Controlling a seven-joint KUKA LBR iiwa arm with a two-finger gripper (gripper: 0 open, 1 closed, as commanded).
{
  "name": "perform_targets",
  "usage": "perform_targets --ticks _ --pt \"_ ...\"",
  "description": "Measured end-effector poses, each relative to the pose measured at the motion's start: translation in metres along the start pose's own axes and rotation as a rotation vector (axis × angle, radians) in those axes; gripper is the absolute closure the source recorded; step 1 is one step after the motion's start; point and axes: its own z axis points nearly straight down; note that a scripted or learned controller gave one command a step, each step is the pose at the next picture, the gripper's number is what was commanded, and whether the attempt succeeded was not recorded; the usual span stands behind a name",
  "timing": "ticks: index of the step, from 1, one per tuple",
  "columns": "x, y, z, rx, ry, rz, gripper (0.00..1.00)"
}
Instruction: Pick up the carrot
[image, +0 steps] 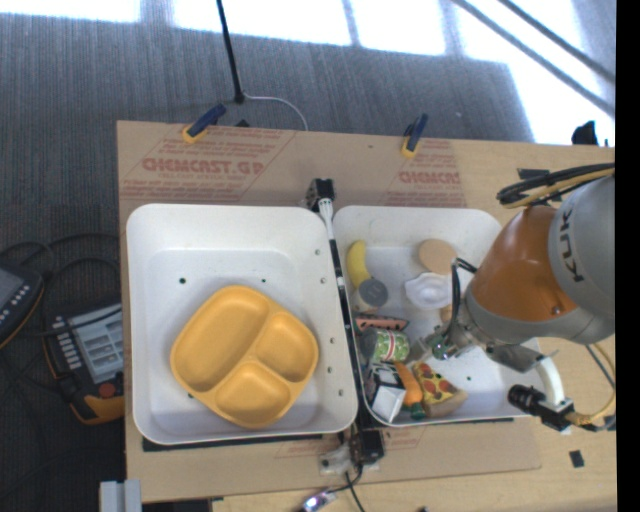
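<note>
Orange-banded and bulky, the arm (545, 285) sits closest to the lens and fills the right of the camera view, bending down into the right bin (470, 218). At its tip, the end effector (440, 345) hangs low over the clutter in the middle of that bin, and whether it is clenched or released cannot be told from up here, as the wrist hides too much of it. Nothing visibly sits in its grasp, so call the pick not yet made.

Just to its left and a touch toward the near wall lies the carrot (409, 382), a short orange stub on the bin floor, wedged between a dark packet (385, 392) and a pizza slice toy (438, 388) (tight company for a clean grab). Beside it, a green can (392, 347) lies under a small red-labelled bar (381, 323).

Further up the bin: a grey disc (373, 292), a banana (357, 262), a white cup-like piece (428, 291) and a tan round thing (437, 254).

Across the divider, the left bin (160, 240) carries a yellow sectioned plate (245, 353). Both bins rest on the table (200, 160), with clamps at its far edge.

Progress, as a judgement: the approach looks close, but the end effector reads as beside the carrot, not over it. Aligning, closing and lifting all remain.
</note>
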Motion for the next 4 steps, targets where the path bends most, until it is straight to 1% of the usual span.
perform_targets --ticks 1,3,4 --pt "0.013 0.004 0.0 0.002 -0.015 0.132 1.0" --pt "0.012 0.005 -0.019 0.0 -0.018 0.134 1.0" --pt "0.074 0.026 -0.061 0.013 -0.005 0.17 1.0"
